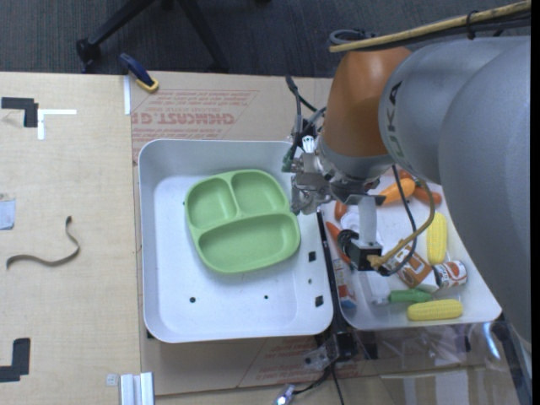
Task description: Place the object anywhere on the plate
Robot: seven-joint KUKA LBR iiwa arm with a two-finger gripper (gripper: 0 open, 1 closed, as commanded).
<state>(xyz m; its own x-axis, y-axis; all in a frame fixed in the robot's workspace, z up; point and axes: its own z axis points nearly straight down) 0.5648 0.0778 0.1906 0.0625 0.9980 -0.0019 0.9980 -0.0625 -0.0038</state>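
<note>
A pale wooden bench bearing cardboard is noted, with dark carpet beyond. A green plate lies in the left bin; corn lies in the right bin. The gripper is at the plate's right edge; its opening cannot be determined.

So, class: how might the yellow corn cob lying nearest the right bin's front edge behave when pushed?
The corn cob looks rounded and lies on its side, so it probably rolls. It resembles a plastic toy: likely light, stiff, slightly slippery.
</note>
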